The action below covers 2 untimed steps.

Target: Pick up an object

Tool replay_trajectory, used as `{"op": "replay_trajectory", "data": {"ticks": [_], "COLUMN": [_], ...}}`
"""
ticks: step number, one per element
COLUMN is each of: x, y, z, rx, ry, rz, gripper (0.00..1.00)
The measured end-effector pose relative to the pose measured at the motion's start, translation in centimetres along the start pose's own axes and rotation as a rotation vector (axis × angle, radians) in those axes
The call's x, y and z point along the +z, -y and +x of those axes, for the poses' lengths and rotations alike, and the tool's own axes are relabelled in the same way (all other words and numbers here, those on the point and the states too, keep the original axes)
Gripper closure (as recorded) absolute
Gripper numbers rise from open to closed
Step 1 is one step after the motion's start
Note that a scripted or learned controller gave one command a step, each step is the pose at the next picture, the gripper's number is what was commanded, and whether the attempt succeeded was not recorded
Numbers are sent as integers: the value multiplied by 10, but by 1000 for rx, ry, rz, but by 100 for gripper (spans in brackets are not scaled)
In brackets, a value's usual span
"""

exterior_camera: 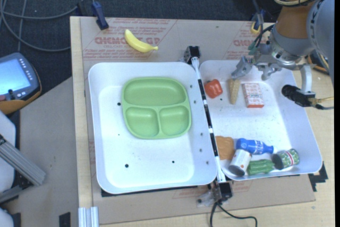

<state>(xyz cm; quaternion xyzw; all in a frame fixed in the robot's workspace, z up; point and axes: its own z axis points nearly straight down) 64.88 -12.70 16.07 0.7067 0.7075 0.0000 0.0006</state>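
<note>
**One clean descent needed**

Several objects lie in the right bin [297, 119]; the gripper [254, 67] hangs spread and empty above the cone [234, 90] and the small box [253, 94]; it should centre on one, then drop straight.

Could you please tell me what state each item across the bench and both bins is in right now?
tool: open, above the right bin's far end, holding nothing
green tray: flat in the left bin, compartments bare
banana: lying on the bench beyond the bins
blue bottle: on its side
cone: lying flat
red box: lying flat
</note>
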Motion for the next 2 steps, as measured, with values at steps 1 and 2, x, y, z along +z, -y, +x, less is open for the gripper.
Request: {"op": "replay_trajectory", "data": {"ticks": [1,2], "x": [71,70], "y": [15,-3], "z": [-8,21], "rx": [1,2], "ry": [2,10], "rz": [-8,-12], "gripper": [0,0]}}
